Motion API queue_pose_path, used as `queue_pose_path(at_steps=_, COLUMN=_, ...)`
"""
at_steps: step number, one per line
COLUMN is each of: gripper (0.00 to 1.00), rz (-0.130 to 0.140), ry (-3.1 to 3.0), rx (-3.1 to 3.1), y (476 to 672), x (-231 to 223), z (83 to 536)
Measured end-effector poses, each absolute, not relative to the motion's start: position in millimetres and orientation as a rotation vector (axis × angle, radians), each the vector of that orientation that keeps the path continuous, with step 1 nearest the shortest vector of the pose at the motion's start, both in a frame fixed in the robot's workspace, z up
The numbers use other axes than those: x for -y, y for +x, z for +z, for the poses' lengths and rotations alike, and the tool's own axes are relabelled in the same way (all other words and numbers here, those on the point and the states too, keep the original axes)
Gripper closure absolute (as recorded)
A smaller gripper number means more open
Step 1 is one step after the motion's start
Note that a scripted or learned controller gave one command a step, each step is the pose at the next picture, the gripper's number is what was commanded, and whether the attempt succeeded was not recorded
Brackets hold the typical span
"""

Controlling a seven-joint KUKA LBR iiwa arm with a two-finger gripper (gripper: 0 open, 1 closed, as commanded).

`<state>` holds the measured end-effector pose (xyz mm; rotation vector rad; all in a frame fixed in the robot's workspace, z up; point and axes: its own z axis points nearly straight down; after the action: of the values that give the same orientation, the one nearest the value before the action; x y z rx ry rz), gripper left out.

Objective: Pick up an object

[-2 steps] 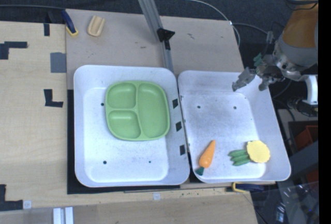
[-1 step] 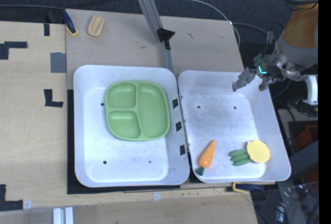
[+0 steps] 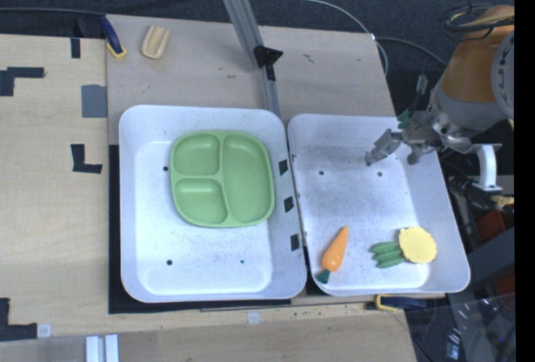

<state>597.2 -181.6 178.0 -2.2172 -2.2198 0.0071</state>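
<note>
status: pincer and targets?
Pincer open over right bin, holding nothing. Carrot and yellow toy lie nearer the front rim, untouched. Nothing between.

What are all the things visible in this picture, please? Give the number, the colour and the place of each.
bins: 2, white, side by side on the bench
plate: 1, green, three compartments, in the left bin
carrot: 1, orange, near edge of the right bin
yellow toy: 1, yellow with a green part, near right corner of the right bin
clip: 1, blue and yellow, far left on the bench
block: 1, tan, beside the clip
pole: 1, grey, behind the bins
arm: 1, grey and orange, right side
tool: 1, grey, above the right bin's far part
</note>
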Motion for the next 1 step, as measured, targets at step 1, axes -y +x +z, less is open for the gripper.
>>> queue_pose_path(at_steps=1, gripper=0.0, rz=0.007, ry=-2.217, rx=2.22, y=592.1, x=178.8, z=133.2)
